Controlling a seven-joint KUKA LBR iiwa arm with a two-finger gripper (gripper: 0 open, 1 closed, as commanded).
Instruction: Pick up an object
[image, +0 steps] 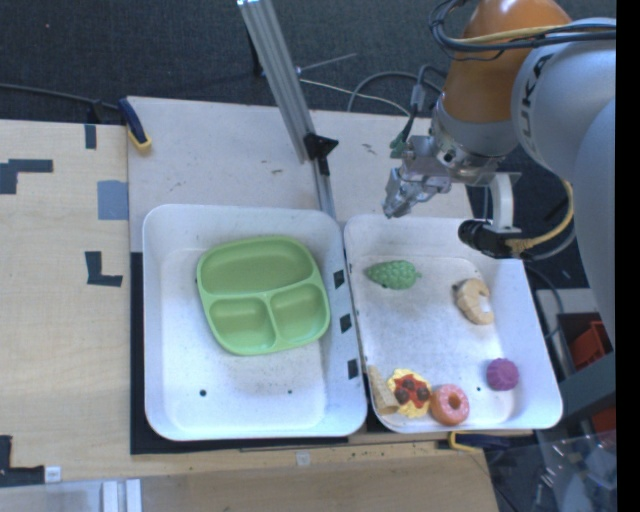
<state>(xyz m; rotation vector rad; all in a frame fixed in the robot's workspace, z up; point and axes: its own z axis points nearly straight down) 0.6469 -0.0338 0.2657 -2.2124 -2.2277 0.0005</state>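
Doughnut (449, 404) (far from fingers (396, 203))

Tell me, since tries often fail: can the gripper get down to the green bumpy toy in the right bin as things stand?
Probably yes. The gripper hangs over the right bin's far rim, close to the green bumpy toy. The toy lies alone on bare floor, apart from the bagel-like piece, with nothing over it.

Green bumpy toy (392, 274), bagel (473, 300), purple ball (502, 374), pizza slice (404, 391), pink doughnut (449, 404), lying apart
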